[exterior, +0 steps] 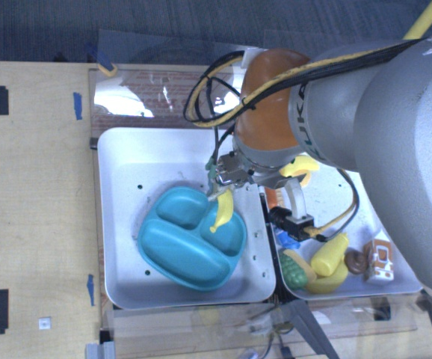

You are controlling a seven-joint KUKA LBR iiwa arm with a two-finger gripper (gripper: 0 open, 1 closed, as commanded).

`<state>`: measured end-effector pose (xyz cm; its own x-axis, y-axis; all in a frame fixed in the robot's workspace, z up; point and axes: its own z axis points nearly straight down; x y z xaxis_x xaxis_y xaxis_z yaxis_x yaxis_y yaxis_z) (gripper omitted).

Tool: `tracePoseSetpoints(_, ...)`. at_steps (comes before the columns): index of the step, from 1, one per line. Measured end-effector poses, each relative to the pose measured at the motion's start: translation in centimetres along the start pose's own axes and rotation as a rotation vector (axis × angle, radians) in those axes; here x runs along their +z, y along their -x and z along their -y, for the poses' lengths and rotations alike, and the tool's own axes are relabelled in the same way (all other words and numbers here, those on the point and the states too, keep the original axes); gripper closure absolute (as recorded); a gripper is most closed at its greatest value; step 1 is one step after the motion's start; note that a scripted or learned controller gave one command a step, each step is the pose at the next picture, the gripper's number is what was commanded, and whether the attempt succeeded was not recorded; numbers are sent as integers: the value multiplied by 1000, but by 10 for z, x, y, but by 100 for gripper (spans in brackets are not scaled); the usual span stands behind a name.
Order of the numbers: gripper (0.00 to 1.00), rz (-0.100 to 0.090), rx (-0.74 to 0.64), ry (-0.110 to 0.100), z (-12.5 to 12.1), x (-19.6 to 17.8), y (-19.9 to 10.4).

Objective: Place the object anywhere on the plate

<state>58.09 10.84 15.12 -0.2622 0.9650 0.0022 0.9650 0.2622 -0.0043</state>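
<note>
The banana (pixel 223 210) hung over the blue plate (pixel 190 238), pinched in the gripper (pixel 220 189). Placing seemed under way; next, the gripper needed to let it go.

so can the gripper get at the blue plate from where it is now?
Probably yes. The gripper hangs right over the blue plate's upper right section with a yellow banana dangling below it, and nothing lies between them.

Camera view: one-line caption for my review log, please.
KUKA arm's end effector poised over blue divided plate in left bin, yellow banana-like object at its tip.
</note>
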Motion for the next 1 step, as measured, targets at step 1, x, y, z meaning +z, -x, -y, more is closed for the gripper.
tracePoseSetpoints(1, 0, 1, 3, 3, -1, -1, 2)
